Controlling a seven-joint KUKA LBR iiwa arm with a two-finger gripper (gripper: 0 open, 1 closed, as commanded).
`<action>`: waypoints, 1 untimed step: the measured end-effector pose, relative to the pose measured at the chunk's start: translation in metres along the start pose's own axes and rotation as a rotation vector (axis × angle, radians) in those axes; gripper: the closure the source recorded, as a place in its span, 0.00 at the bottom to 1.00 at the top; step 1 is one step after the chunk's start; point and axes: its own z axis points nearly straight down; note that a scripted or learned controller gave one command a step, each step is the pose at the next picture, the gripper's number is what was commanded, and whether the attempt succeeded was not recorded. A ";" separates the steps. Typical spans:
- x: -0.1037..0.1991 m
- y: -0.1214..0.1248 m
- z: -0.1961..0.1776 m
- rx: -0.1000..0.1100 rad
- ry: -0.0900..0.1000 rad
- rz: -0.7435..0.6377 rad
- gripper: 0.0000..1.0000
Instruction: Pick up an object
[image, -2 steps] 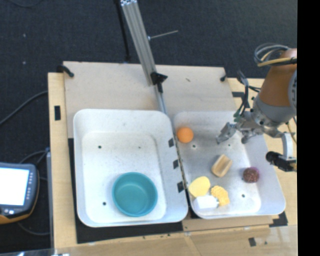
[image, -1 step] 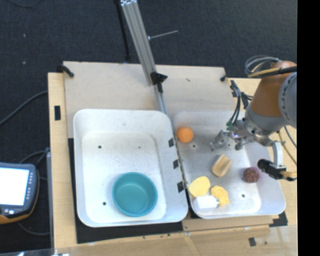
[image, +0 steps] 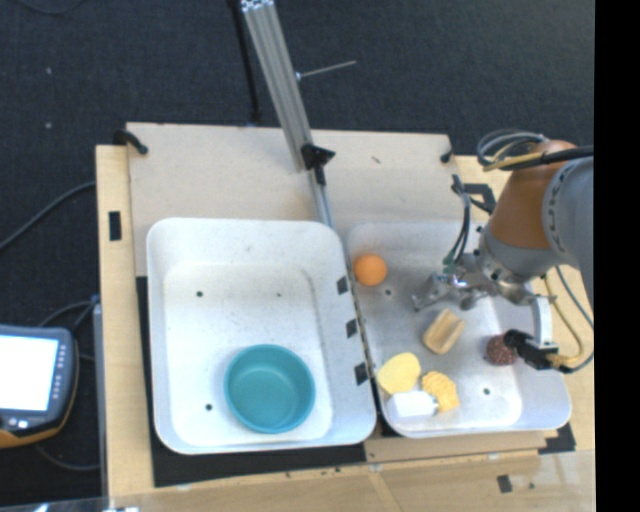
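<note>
The hand (image: 447, 291) is poised just above a tan block (image: 442, 331) in the right bin (image: 545, 405); its opening cannot be told; descent seems needed next.

I see two white bins (image: 180, 250), lightly speckled, on a pale tan surface (image: 220, 170). The left one shows a teal bowl (image: 269, 388). In the right I see an orange ball (image: 370, 270), a tan block (image: 442, 332), two yellow pieces (image: 399, 372), a white block (image: 412, 405) and a dark reddish-brown object (image: 499, 349).
</note>
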 end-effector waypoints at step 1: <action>-0.001 0.001 -0.013 -0.006 -0.001 0.003 1.00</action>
